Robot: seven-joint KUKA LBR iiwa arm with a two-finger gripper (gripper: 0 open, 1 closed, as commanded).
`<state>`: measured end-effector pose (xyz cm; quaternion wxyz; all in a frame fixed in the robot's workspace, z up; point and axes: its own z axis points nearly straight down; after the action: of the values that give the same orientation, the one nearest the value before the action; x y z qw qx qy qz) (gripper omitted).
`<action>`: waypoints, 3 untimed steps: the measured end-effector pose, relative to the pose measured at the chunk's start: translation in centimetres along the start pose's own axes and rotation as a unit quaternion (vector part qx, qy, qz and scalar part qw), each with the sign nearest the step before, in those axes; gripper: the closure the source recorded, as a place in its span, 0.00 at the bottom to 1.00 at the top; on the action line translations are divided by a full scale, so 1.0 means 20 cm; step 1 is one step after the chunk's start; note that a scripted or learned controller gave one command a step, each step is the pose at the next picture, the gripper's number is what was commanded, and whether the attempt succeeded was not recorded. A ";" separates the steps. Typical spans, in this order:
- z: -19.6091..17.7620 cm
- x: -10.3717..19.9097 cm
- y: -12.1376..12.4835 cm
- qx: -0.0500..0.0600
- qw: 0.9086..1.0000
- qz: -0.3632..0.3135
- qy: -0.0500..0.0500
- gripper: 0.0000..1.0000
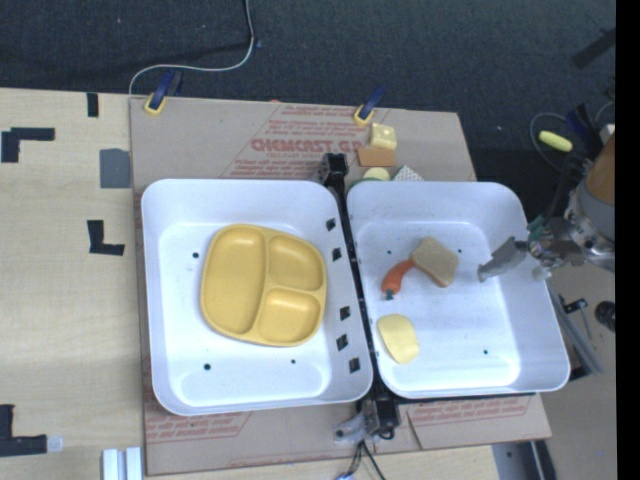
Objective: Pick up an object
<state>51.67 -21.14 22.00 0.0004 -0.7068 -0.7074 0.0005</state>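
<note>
While the left bin [165,268] is taken up by a yellow divided plate [263,284] lying flat near its middle, the graspable pieces are found in the right bin [500,363]. Moving rightward across the divider, a pale yellow piece [399,338] is seen on the floor of the right bin, low and near its left wall. Just above it, an orange, carrot-like piece [397,276] is laid at a slant, and its upper end is touched by a tan, sponge-like block [435,260] that is tilted toward the bin's centre. Behind the bins, on the cardboard sheet [240,138], several small items are gathered near the divider's far end: a yellow block [383,134], an orange-brown block [376,155] and a pale green round piece [375,175].

Farther right, the gripper [497,264] is reached in over the right bin's right-hand rim, with a grey finger [500,262] pointed leftward. The tan block is placed to the gripper's left, near but apart from it, with bare white floor seen between them. The orange piece and the pale yellow piece are set farther left still. Nothing is seen between the fingers, and whether they are spread or closed cannot be told from this angle.
</note>
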 end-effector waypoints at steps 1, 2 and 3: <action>0.60 0.26 0.33 -0.008 1.000 0.000 -0.003 0.00; 0.59 0.27 0.31 0.000 1.000 0.000 0.000 1.00; 0.59 0.27 0.31 0.001 1.000 0.000 0.000 0.00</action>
<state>57.77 -15.75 10.18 0.0010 -0.7066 -0.7076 0.0011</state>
